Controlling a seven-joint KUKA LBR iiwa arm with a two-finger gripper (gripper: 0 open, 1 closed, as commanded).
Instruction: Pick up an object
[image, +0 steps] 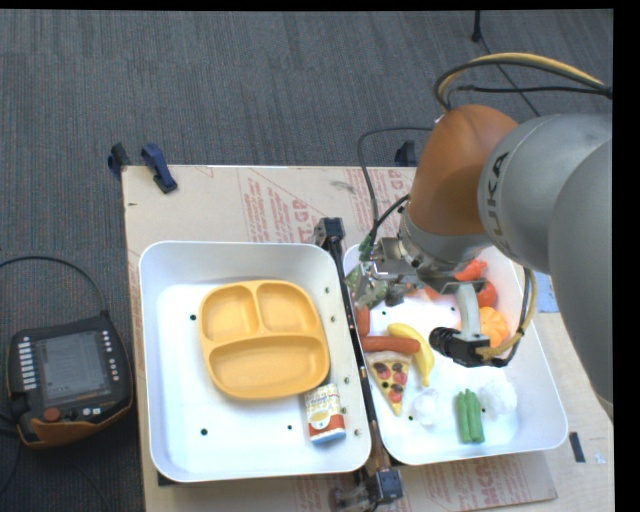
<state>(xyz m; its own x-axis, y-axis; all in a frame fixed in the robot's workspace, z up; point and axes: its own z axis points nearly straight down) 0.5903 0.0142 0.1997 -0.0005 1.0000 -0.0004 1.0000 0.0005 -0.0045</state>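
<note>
Several toy foods crowd your right bin (548, 420): a hot dog (391, 344) lies with its long axis roughly left to right, a banana (414, 346) curves just beside and below it, a pizza slice (390, 377) points toward the bin's near edge, and a green pod (469, 416) lies lengthwise toward that same edge. White lumps (498, 398) sit beside the pod, and orange pieces (489, 322) sit near the far right wall. Your claw (385, 285) is low over the bin's far left corner, close to the dividing wall, with the hot dog just below it in view; whether it is wide or narrow, you cannot tell. Open floor remains along the right bin's near rim. Your left bin (170, 440) carries a yellow divided tray (264, 336) and a small carton (324, 414), with bare floor around them.
</note>
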